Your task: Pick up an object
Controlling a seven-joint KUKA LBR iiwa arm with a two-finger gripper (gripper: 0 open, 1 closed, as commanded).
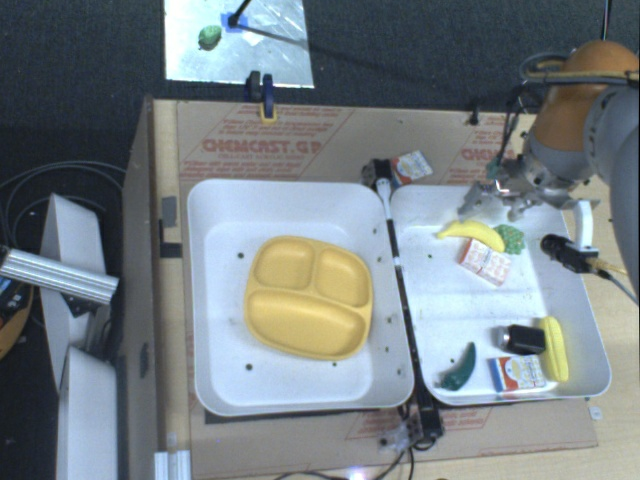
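Approach step: pincer [497,200], grip state indeterminate, hovers at right bin [590,368] far edge above banana [473,232]. Next: descend, clamp.

Two smooth white plastic bins [215,268] sit on a matt brown cardboard sheet [300,138]. A glossy yellow plastic tray [308,296] lies in the left bin; right of it, a shiny plastic banana [474,232] and printed paper cartons [486,260].
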